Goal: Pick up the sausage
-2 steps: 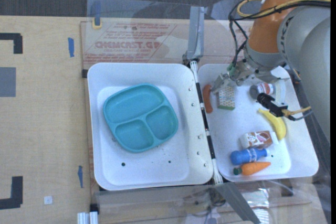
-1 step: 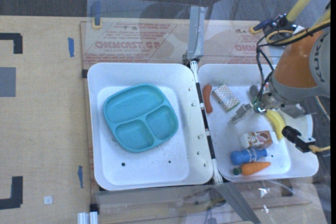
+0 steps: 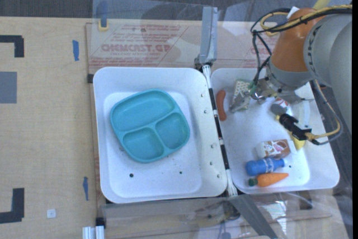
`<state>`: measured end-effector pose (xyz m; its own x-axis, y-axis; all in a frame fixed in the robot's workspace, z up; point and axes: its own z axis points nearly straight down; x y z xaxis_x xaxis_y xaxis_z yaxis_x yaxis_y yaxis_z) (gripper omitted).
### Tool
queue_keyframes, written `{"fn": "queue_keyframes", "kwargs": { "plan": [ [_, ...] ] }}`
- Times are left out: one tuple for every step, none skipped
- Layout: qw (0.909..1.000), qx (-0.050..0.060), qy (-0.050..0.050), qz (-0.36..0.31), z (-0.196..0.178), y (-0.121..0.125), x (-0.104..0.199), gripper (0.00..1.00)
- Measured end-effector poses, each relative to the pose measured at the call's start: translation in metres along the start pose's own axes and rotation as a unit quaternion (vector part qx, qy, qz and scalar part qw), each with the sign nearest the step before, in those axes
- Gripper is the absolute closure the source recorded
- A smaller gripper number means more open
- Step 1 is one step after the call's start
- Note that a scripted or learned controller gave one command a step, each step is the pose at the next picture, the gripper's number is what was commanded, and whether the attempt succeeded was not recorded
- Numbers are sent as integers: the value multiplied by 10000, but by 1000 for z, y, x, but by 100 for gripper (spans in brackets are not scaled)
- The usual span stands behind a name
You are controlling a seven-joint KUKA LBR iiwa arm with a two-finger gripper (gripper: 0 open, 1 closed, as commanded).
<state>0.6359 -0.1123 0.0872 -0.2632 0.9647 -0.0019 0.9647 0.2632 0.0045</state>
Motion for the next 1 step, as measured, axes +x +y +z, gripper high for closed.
{"fn": "queue_keyframes", "kwargs": {
  "plan": [
    [9996,4,-8,-281,1,-9,-93,0]
  ]
}}
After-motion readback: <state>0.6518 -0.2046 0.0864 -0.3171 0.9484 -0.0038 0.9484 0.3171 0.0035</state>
